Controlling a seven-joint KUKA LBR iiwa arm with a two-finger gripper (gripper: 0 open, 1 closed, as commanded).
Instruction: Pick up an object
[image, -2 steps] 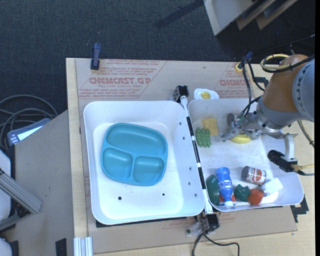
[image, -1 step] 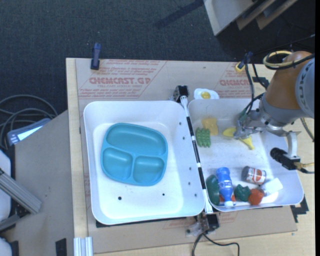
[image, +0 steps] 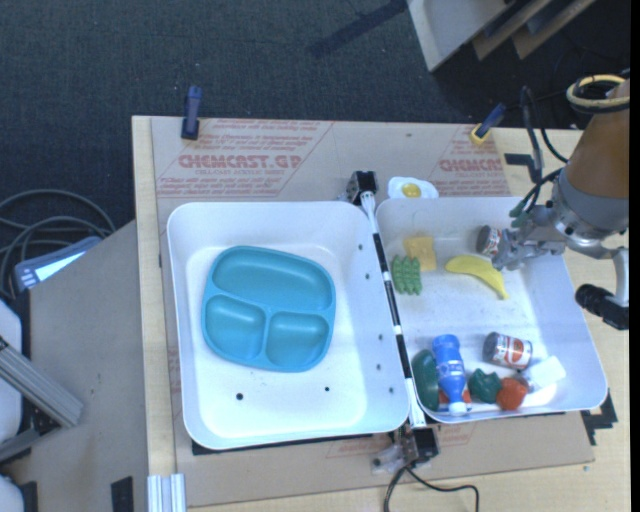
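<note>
Just left of jaws, banana (image: 478, 273)

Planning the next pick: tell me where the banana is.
In the camera view the banana lies in the upper part of the right bin, right of the yellow block and just below-left of the end effector.

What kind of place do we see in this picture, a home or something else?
Probably a robotics lab test bench, not a home: two shallow white plastic bins on a taped cardboard sheet, loose cables on dark carpet, and toy food such as a yellow banana.
</note>
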